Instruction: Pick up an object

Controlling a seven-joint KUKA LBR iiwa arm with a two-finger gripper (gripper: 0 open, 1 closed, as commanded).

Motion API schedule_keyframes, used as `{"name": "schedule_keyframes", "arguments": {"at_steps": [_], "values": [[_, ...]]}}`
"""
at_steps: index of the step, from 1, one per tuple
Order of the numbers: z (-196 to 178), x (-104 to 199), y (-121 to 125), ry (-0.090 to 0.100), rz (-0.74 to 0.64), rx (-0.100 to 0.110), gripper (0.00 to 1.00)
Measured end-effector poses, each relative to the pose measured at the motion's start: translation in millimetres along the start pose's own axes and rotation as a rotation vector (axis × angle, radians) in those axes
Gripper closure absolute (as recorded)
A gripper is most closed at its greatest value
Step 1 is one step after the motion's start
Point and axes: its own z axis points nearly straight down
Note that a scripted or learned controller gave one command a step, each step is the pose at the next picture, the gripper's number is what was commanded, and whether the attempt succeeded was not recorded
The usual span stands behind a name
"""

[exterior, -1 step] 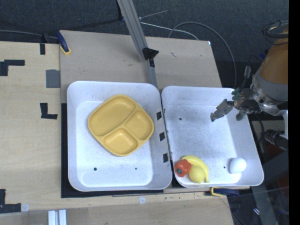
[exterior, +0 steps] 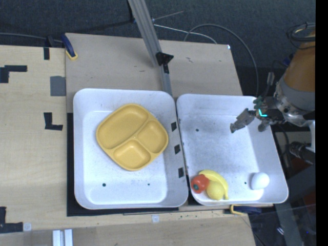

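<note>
**Hovering over the right bin, fingers spread, nothing held**

Looking down on the bench (exterior: pixel 118 60), you see two shallow white bins side by side. Your left bin (exterior: pixel 84 137) carries the biggest item, a yellow compartment plate (exterior: pixel 132 136) with three wells, lying flat near the bin's centre and turned at a slant.

Your right bin (exterior: pixel 220 137) holds the small objects, all gathered along its 6 o'clock edge. At about 7 o'clock in that bin lies a yellow banana (exterior: pixel 216 183), with a red tomato-like piece (exterior: pixel 199 184) touching its 9 o'clock side. Well apart from that pair, at about 5 o'clock, sits a small white ball-like object (exterior: pixel 259 180).

The arm (exterior: pixel 302 76) comes in from 3 o'clock. Your gripper (exterior: pixel 251 121) hangs over the bin's 2 o'clock corner, its two dark fingers parted, with only bare bin floor showing between them. It stands well apart from every object below.
</note>
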Motion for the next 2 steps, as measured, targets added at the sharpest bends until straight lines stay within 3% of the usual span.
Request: {"name": "schedule_keyframes", "arguments": {"at_steps": [2], "values": [[121,4,-11,0.001,0.001,0.008,0.0]]}}
